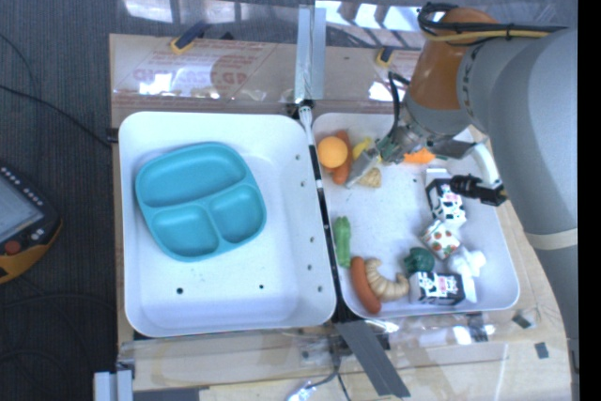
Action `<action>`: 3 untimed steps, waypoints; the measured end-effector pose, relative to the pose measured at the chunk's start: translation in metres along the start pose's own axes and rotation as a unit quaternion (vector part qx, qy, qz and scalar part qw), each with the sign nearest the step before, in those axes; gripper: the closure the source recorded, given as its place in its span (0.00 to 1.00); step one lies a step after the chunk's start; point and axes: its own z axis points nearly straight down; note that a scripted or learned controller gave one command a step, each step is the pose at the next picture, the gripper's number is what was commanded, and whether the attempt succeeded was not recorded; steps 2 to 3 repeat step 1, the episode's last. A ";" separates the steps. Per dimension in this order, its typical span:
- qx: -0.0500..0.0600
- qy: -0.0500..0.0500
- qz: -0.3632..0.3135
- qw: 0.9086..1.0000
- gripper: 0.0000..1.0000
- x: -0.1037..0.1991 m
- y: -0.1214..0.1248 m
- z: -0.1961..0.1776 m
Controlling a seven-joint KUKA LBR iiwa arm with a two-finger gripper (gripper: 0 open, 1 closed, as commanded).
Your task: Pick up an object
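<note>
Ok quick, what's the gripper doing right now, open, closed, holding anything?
Gripper: low in the right bin near the orange ball; open or closed cannot be told.

The right bin [502, 291] holds a scatter of small toy foods and objects — an orange ball [331, 151] near its upper left corner, a green vegetable [343, 239] along the left wall, a red sausage [364, 285] beside a tan croissant [387, 281], and white dice [444, 238] toward the right.

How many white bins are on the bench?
2: the left bin holds a blue divided tray; the right bin holds the small objects.
</note>
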 end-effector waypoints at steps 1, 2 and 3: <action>0.002 -0.003 -0.001 1.000 1.00 -0.001 0.000 -0.010; 0.002 -0.003 -0.001 1.000 1.00 -0.001 0.000 -0.010; 0.002 -0.003 -0.001 1.000 1.00 -0.001 0.000 -0.010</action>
